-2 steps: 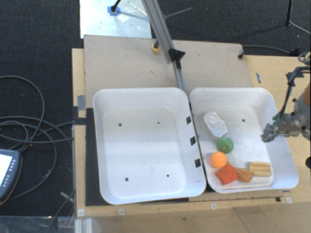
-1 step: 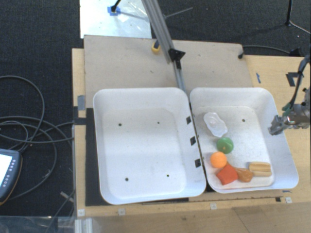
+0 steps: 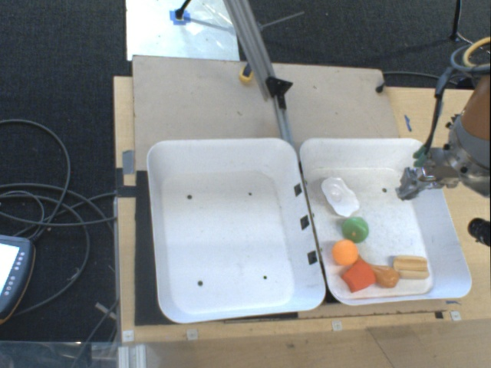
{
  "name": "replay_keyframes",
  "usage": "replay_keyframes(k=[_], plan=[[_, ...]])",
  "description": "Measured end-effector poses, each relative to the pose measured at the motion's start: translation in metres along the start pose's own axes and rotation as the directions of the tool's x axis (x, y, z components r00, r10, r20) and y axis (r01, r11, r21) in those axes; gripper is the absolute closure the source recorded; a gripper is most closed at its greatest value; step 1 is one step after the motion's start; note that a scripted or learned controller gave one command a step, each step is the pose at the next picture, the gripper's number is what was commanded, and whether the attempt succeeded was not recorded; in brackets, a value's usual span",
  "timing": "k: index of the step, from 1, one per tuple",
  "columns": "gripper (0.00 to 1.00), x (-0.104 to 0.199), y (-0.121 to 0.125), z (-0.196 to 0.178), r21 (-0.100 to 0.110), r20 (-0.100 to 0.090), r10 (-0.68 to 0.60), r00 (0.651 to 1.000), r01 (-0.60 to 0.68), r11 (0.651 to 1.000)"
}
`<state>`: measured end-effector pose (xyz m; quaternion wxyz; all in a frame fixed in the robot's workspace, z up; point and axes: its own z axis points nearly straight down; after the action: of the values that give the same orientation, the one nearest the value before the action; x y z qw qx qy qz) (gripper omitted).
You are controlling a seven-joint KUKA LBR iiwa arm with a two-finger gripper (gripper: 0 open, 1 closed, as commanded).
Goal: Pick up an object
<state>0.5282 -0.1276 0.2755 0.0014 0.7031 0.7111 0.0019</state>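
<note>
The right bin [image 3: 441,240] holds a white crumpled piece [image 3: 339,195], a green round object [image 3: 354,228], an orange ball [image 3: 345,252], a red block [image 3: 357,276], a small orange piece [image 3: 386,277] and a tan bread-like stick [image 3: 411,266]. My gripper [image 3: 409,185] hangs over the bin's right side, near its far-right corner, apart from all the objects. Nothing shows between its fingers, which look close together.
The left bin [image 3: 157,228] sits beside the right one, with black clips along the shared wall. A slanted metal pole [image 3: 253,41] crosses the bench's back. Cables lie on the dark floor at left, near a tablet [image 3: 9,271].
</note>
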Motion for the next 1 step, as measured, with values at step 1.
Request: replay_keyframes(k=[1], plan=[[1.00,0.0498,0.0206,0.0167,0.004,-0.001,0.001,1.000,-0.001,1.000]])
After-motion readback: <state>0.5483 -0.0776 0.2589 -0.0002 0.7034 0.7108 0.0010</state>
